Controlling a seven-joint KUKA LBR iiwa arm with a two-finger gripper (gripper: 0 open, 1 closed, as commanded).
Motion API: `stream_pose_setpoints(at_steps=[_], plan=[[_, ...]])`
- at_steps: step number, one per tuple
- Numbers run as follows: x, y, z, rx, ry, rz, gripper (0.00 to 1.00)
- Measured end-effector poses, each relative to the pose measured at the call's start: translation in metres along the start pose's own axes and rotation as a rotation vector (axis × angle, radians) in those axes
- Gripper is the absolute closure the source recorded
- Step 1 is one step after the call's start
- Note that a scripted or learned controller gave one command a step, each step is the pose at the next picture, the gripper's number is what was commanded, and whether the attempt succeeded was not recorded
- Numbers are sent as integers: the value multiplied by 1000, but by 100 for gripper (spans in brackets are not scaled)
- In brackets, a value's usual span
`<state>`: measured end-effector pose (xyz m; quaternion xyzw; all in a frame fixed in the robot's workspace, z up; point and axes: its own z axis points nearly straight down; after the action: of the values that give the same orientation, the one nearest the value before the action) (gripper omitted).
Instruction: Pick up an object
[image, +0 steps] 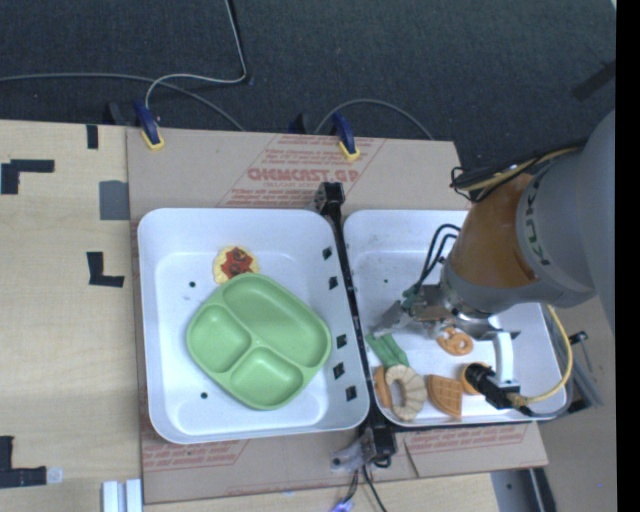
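A robotics lab: clamped cardboard (300, 172), taped bench, loose cables (200, 80).

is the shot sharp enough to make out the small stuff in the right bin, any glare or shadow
Camera view: soft overall; the green tray reads clearly, the small toys beside the gripper blur together. Mild glare on the white bin walls; the arm shades the right bin.

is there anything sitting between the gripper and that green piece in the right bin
Nothing visible does. The gripper is low in the right bin, and the green piece lies just below it in the camera view, beside the divider. The other small items lie further right.
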<state>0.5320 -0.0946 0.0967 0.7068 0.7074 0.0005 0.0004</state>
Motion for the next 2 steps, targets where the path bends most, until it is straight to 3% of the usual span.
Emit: stream_pose_setpoints(at_steps=[1,2], plan=[[-44,98,10,-7,-3,-1,0],[-90,14,-28,2,-1,2,0]])
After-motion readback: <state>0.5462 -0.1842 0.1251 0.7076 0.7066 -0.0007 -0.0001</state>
